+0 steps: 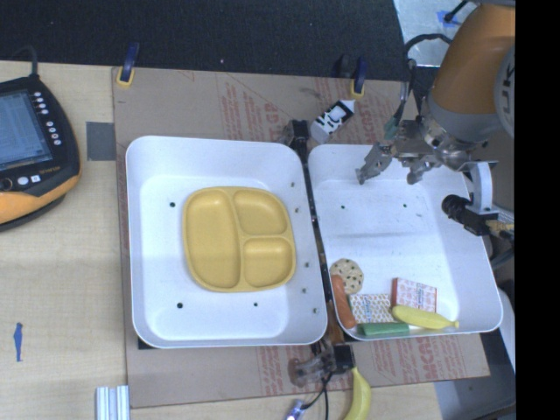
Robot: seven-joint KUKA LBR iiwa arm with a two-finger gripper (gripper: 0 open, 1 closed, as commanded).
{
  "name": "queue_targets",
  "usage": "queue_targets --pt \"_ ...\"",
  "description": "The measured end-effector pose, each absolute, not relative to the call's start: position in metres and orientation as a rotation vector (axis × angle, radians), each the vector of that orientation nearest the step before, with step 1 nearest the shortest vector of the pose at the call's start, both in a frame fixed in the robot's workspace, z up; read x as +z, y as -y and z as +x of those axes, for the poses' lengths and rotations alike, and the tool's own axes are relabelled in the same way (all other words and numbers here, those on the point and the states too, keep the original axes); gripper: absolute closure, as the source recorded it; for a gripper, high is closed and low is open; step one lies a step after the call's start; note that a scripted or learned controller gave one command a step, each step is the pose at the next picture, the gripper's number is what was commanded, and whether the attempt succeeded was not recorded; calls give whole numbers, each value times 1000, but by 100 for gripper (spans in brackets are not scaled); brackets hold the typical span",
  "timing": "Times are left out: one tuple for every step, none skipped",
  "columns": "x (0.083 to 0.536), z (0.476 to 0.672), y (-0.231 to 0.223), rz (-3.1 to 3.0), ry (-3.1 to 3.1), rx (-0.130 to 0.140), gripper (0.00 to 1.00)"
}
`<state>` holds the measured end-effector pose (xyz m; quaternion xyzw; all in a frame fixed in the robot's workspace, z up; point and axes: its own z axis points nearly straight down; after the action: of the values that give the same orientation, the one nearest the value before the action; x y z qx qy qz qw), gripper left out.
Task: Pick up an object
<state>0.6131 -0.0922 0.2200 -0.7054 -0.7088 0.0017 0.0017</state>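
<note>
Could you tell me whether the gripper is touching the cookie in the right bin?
Apart. The camera view shows the gripper at the bin's far end, bare floor between it and the cookie.

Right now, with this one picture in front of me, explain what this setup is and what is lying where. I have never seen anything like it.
This is a single camera fixed above a workbench, looking down at a slant. The grey and orange machine at the right is a robot arm, and its hand has two fingers, spread open with nothing between them, hovering over the far end of the right bin. Two shallow white bins sit side by side. The left bin holds a yellow divided plate. Toy food is heaped at the near end of the right bin: a cookie, a carrot, a banana, a green stick and two small packets. At far left sits the control tablet.
</note>
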Motion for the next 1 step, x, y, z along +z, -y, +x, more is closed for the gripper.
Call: queue_targets --pt "191 656 54 -2214 2227 8 0"
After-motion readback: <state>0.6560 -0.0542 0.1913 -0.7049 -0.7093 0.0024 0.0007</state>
